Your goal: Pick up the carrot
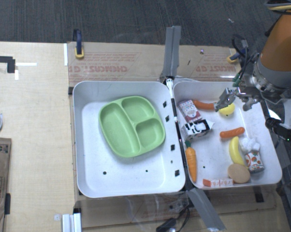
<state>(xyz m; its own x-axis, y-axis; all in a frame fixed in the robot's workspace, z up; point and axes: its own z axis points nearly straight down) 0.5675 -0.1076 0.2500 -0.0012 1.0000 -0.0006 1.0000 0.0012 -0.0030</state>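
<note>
Targeting carrot (191, 162): lies along right bin (267, 129) left wall, near front-left corner. Likely light, stiff, smooth plastic; grab mid-body across width. Gripper (226, 100) near back edge, jaw state unclear.

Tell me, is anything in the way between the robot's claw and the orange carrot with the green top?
Yes. The gripper is at the right bin's far side, by a yellow lemon. The orange carrot lies at the near left wall. Between them sit a red-and-white carton and a black-and-white box.
</note>
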